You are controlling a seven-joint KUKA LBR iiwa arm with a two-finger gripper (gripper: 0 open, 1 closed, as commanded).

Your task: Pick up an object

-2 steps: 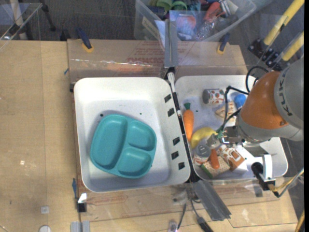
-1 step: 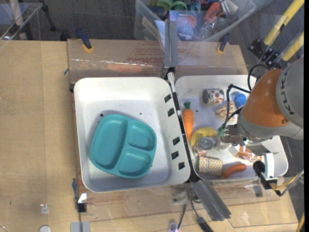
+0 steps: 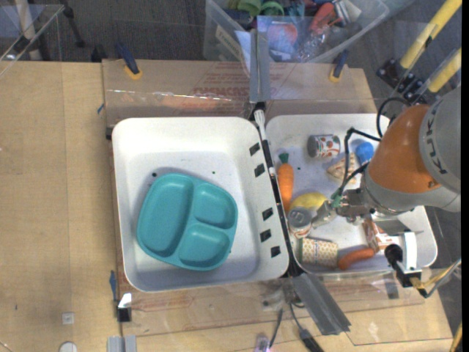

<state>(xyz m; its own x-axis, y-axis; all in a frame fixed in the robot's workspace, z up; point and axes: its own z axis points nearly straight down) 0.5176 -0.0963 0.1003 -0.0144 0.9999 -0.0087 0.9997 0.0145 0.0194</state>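
Observation:
My gripper [image 3: 330, 210] is low in the right bin [image 3: 421, 251], reaching left from the grey arm with its orange band [image 3: 399, 160]. Its tip sits right beside a yellow fruit-like object [image 3: 308, 200] and a small silvery object [image 3: 300, 220]. I cannot tell whether it touches either. An orange carrot [image 3: 285, 182] lies along the bin's left wall. A patterned paper cup [image 3: 319, 251] lies on its side near the front, with a red sausage-shaped object [image 3: 356, 257] next to it. At the back are a small can [image 3: 324, 146] and a blue object [image 3: 363, 152], partly hidden by the arm.
The left bin [image 3: 146, 141] holds a teal divided plate [image 3: 188, 221]. A divider with black clips [image 3: 265, 196] separates the bins. Behind the bench stands a clear tub of mixed toys [image 3: 293, 6]. Wooden bench surface [image 3: 51, 196] extends to the left.

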